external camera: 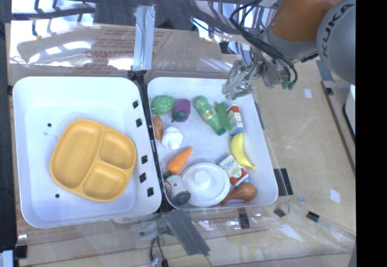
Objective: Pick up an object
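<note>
The right bin (257, 115) holds several toy foods: a green leafy vegetable (162, 105), a purple eggplant (180, 110), a green bottle (210, 113), a red-and-white bottle (235, 119), a banana (240, 151), a carrot (179, 160) and a white garlic bulb (172, 137). My gripper (237, 86) hangs over the bin's far right corner, just above the red-and-white bottle. It looks open, with nothing between its fingers.
A white bowl (204, 184), a small can (175, 188), a small carton (231, 167) and a brown gourd (240, 192) crowd the right bin's near end. The left bin (30, 108) holds a yellow divided plate (92, 158). Black clips line the divider between the bins.
</note>
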You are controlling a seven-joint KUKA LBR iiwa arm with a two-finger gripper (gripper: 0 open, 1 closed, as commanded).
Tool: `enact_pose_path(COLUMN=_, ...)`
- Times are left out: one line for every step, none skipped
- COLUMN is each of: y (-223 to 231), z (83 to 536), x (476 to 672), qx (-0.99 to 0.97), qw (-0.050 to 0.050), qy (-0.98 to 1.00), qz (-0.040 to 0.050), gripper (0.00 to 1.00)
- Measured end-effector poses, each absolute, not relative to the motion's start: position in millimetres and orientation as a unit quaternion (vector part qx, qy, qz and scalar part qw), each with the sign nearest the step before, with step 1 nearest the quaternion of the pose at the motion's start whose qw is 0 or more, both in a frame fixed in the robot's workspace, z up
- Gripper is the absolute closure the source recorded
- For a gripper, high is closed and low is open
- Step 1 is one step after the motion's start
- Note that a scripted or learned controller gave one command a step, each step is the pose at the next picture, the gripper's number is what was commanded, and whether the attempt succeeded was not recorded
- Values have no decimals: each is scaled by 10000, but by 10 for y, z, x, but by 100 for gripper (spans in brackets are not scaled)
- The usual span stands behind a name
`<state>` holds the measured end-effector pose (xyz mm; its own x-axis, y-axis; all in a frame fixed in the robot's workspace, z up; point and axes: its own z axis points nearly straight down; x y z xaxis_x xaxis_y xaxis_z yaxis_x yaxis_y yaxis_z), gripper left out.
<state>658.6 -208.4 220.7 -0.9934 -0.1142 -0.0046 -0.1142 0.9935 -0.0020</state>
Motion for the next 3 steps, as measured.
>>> enact_pose_path(y=-2077, z=2179, x=6586, qx=-1772, qw=19, qy=9842, qz=-6, gripper=100)
enact_pose_path(y=-2105, z=2182, x=6577, qx=-1402, qw=17, qy=9901, qz=-7, gripper=100)
enact_pose_path(y=-2075, z=2088, x=6584, qx=-2108, qw=3, qy=9775, qz=1, gripper=100)
